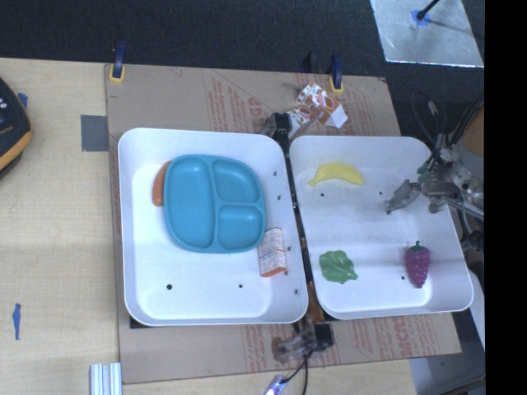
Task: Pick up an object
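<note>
Gripper (401, 200) over right bin (370, 299), fingers apart, nothing in them. Banana (337, 174) far-left there, purple grapes (417, 263) near-right, green leaf (338, 267) near-left. Both bins on clamped cardboard sheet (206, 97) over wooden bench (49, 245); dark floor (206, 15) beyond.

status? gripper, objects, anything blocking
Gripper low over right bin, nothing between its fingers. Banana, green leaf, purple grapes all loose in that bin. Nothing in the way.
</note>
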`<state>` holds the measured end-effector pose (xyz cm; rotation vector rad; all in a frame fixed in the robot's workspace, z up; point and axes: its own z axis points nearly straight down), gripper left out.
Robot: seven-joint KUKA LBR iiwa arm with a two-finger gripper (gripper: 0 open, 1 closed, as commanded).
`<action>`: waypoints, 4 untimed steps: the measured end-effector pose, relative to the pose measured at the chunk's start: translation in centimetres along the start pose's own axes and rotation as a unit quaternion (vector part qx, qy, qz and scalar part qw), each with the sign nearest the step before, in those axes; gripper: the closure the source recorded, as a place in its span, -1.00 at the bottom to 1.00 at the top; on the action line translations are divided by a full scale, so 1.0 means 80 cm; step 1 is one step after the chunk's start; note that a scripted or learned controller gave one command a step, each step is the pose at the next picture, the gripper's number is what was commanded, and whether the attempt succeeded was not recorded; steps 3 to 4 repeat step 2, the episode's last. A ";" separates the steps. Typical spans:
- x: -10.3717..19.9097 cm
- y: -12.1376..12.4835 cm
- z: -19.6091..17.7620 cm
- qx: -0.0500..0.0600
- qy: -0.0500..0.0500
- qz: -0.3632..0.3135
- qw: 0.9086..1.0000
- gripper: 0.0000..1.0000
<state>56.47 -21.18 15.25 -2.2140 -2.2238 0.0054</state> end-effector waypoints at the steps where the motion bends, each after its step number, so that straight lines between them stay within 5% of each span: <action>1: 0.041 0.110 0.026 -0.001 0.000 0.000 1.000 -1.00; 2: 0.058 0.115 -0.109 -0.002 0.000 0.000 1.000 -1.00; 4: 0.058 0.115 -0.109 -0.002 0.000 0.000 1.000 -1.00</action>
